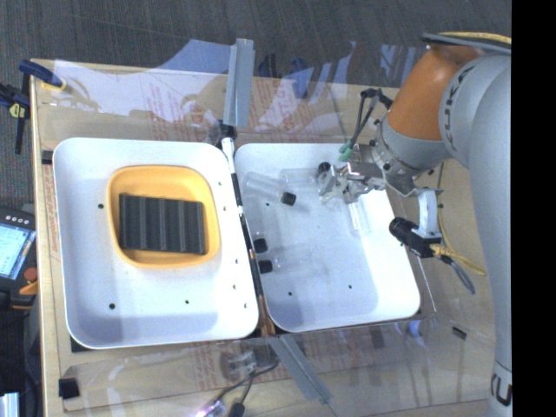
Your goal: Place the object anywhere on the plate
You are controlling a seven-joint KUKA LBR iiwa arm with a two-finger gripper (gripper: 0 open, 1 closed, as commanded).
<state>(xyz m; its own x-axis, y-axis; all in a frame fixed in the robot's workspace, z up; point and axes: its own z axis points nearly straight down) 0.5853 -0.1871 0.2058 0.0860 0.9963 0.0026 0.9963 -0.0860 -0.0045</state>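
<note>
Because the yellow rectangular plate (161, 181) sits in the left bin, my end effector (340, 185) hovers over the right white bin (395, 298) near the small black block (287, 199); its grip I cannot tell.

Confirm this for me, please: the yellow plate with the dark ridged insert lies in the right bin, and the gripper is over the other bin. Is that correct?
Not quite. The camera view shows the yellow plate with its dark ridged insert in the left bin, not the right one. The gripper is over the other bin, the right bin, as you said.
</note>
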